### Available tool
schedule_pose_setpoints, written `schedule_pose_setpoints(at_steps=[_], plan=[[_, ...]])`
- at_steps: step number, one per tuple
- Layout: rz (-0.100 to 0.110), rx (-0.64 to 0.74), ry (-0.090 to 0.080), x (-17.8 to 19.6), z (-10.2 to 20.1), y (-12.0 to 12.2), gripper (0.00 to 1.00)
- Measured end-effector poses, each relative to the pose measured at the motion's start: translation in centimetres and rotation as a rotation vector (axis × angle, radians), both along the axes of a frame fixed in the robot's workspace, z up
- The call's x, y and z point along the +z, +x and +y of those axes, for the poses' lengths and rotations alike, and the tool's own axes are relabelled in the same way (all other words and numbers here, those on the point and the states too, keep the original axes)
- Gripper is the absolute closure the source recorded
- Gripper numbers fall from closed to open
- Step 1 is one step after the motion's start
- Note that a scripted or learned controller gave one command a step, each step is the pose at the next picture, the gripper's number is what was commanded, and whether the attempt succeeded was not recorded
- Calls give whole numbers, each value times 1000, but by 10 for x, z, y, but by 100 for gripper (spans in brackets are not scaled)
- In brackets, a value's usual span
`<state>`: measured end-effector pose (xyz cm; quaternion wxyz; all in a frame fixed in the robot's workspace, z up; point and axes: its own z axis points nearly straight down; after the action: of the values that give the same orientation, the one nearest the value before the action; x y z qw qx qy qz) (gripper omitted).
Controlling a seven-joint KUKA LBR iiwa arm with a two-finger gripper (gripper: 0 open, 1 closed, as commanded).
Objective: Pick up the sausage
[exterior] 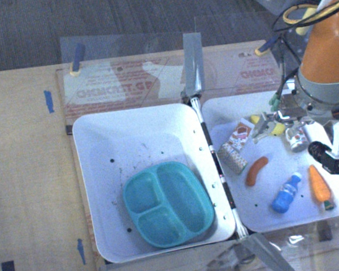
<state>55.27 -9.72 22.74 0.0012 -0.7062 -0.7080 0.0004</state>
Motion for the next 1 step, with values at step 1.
schedule_pose_setpoints(at_steps=[1], plan=[[-2, 241, 0, -130, -1, -63, 0]])
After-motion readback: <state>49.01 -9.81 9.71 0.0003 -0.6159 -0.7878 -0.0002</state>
